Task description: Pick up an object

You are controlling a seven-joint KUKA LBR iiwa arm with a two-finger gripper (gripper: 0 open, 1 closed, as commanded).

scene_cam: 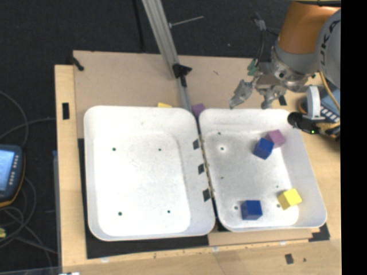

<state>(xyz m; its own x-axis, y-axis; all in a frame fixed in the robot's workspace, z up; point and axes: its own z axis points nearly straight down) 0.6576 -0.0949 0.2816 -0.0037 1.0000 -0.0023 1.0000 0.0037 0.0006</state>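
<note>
Fingers of the gripper are spread apart with nothing between them, poised over the far rim of the right bin. Below it in the bin lie a blue cube touching a purple block. Farther off, near the bin's front edge, sit another blue block and a yellow block.

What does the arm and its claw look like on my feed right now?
The arm is grey with a broad orange band above the wrist, and its links are rounded. Below sits a silvery metal wrist block, from which the claw extends as two slim grey fingers. Thin cables run beside the wrist, with a small green part there.
</note>
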